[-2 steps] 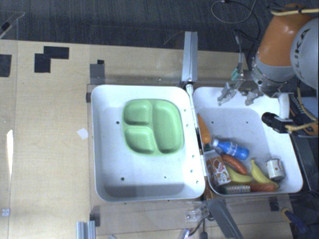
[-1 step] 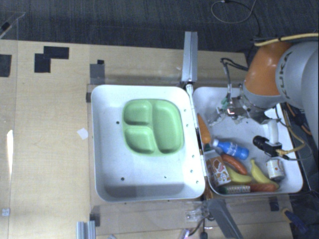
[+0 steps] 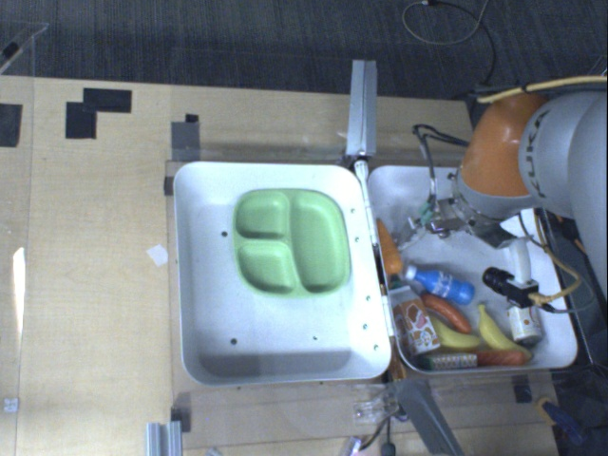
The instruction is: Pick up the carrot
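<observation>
Bench front: pale wood bench (image 3: 85, 283) along the lower edge; metal bracket parts below the seam between the bins.
Left bin: white bin (image 3: 204, 340), shallow, holding a green divided tray (image 3: 290, 240) with three compartments, lying flat near the bin's middle.
Right bin, front row: white bin (image 3: 560, 350); along its near wall a snack packet (image 3: 418, 326), a banana (image 3: 494, 331) and a red-orange sausage-shaped item (image 3: 446, 312), crowded and touching.
Right bin, middle: blue and white bottle (image 3: 439, 283) lying on its side, just behind the front clutter.
Carrot: carrot (image 3: 388, 247) lies against the right bin's left wall, long axis running front to back, just left of the bottle, free of the tool.
Gripper: gripper (image 3: 439, 218) low over the far half of the right bin, to the right of the carrot and apart from it; finger spread cannot be told, nothing seen held.
Arm: grey arm (image 3: 570, 150) with orange band entering from the right, above the bin's far corner.
Far side: dark floor with a looped cable (image 3: 456, 17) beyond the bench.
</observation>
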Tool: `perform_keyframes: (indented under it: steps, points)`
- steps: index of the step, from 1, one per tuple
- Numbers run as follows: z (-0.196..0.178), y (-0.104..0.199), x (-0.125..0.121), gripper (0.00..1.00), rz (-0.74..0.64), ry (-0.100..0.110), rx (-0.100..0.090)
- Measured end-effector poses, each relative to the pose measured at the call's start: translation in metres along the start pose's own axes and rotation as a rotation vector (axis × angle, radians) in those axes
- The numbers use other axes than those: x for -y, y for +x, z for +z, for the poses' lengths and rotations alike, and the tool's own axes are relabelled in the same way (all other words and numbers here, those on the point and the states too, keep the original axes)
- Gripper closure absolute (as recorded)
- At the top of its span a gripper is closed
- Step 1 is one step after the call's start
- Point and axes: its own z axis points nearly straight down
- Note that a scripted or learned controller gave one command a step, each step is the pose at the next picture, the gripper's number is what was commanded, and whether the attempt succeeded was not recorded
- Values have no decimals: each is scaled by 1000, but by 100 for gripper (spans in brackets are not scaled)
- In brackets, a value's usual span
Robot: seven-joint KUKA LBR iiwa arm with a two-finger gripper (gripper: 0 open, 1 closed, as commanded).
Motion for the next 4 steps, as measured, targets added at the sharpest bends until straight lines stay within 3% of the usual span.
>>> perform_keyframes:
  steps: [1,2,3,4]
  points:
    - [-12,3,-3,100,-2,-4,-4]
    - [0,-65,81,100,0,3,-1]
    - [-12,-65,78,100,-2,-3,1]
    - [-130,-72,39,100,-82,8,-7]
